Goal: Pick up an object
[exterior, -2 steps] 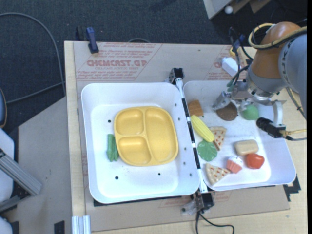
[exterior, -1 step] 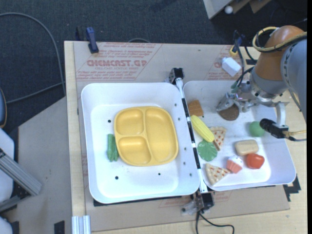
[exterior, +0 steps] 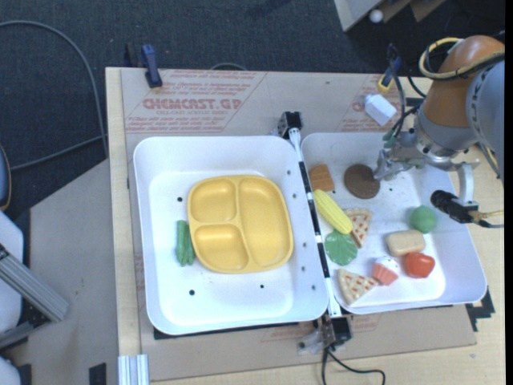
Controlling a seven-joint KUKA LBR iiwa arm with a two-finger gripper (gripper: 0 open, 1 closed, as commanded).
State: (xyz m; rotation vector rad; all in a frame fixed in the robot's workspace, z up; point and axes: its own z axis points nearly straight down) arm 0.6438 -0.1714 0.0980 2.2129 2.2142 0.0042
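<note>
The right bin (exterior: 461,287) holds several toy foods: a brown round patty (exterior: 362,181), a tan toast piece (exterior: 321,176), a yellow corn cob (exterior: 332,211), two pizza slices (exterior: 358,226) (exterior: 355,284), a green leaf (exterior: 341,249), a pink-and-white piece (exterior: 385,271), a tan bread roll (exterior: 405,241), a red tomato (exterior: 419,265) and a green ball (exterior: 423,218). My gripper (exterior: 386,168) is low in the back of this bin, at the patty's right edge. Nothing is visibly lifted.
The left bin (exterior: 160,295) holds a yellow divided plate (exterior: 239,221) with a green pea pod (exterior: 185,242) beside its left edge. A black divider clip (exterior: 291,123) sits between the bins. The grey arm with its orange band (exterior: 469,62) crosses the right bin's back right corner.
</note>
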